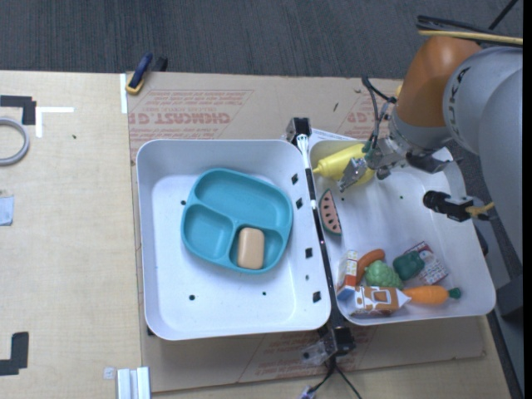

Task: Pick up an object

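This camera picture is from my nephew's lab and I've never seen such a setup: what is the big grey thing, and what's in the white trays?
The big grey shape with the orange band is a robot arm, reaching in from the right. The one camera sits above the bench and looks down at a slant. At the arm's tip is its gripper, low in the far corner of the right bin, right against a yellow toy; whether it grips the toy is not clear. That bin also has a watermelon slice, a carrot, green toy vegetables and a small carton. The left bin holds a blue divided plate with a tan piece like bread in one compartment.
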{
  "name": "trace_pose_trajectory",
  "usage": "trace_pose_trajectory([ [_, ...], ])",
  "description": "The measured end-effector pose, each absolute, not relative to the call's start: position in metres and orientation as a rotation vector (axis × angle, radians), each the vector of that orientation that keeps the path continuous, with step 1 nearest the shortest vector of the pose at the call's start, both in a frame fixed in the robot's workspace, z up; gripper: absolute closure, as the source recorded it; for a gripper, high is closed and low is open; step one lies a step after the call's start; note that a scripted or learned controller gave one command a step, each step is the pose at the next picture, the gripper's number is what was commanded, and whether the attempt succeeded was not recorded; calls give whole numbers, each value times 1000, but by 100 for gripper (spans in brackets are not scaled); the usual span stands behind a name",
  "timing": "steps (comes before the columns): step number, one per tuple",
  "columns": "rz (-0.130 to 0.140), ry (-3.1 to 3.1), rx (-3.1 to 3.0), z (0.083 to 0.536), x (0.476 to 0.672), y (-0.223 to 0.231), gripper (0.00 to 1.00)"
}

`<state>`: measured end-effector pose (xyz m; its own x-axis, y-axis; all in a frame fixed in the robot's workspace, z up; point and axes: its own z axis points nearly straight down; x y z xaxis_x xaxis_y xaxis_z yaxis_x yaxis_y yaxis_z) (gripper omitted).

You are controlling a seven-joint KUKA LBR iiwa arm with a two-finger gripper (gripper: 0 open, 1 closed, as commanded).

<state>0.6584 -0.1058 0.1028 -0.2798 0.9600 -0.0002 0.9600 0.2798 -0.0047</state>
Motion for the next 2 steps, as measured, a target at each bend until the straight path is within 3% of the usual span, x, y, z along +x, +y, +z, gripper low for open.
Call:
trace_pose_trajectory([
  [1,6,-2511,-1884,103,658,-106,0],
  [2,7,-2511,-1885,113,659,-107,100],
])
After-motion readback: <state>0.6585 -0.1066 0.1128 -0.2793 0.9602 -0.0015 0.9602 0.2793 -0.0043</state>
